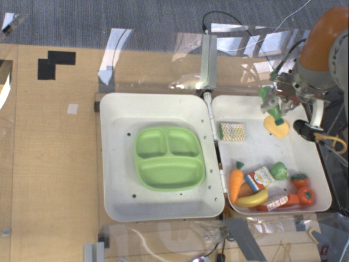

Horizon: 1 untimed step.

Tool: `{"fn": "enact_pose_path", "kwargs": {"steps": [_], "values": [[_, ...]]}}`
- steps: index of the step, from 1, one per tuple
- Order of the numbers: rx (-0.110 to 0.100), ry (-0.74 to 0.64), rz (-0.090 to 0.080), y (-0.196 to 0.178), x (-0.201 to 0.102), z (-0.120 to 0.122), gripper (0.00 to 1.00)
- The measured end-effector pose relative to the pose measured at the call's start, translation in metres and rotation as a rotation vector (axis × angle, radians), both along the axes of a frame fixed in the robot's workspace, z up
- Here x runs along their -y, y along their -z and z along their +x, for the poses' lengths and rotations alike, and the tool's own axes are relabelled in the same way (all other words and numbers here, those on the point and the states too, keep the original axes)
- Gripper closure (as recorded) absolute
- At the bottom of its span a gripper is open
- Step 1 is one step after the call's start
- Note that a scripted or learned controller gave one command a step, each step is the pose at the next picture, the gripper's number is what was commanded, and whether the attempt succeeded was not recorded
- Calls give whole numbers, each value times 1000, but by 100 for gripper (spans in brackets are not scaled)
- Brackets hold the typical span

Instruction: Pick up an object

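I read the gripper [275,112] as clamped on a yellow toy fruit [277,127] dangling just below it over the right bin [322,168]. Looks light, rigid, slick; grip near its top seems marginal.

The arm [327,42] enters at the right edge as a bulky rounded form, its upper part a smooth orange dome and its lower section pale grey with a darker grey collar beneath. Below that sits a cluttered wrist block of metal-grey and black parts. Thin black cables loop off this block, and a black hose curves down the right side. The hand [275,109] has slim green finger pieces on a light mount.
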State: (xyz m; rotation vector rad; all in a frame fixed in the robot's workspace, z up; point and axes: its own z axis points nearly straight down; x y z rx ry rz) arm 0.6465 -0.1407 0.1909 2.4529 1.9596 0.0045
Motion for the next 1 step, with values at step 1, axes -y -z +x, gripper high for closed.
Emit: {"fn": "enact_pose_path", "kwargs": {"steps": [1], "values": [[-3,44,0,-7,9,0,100]]}}
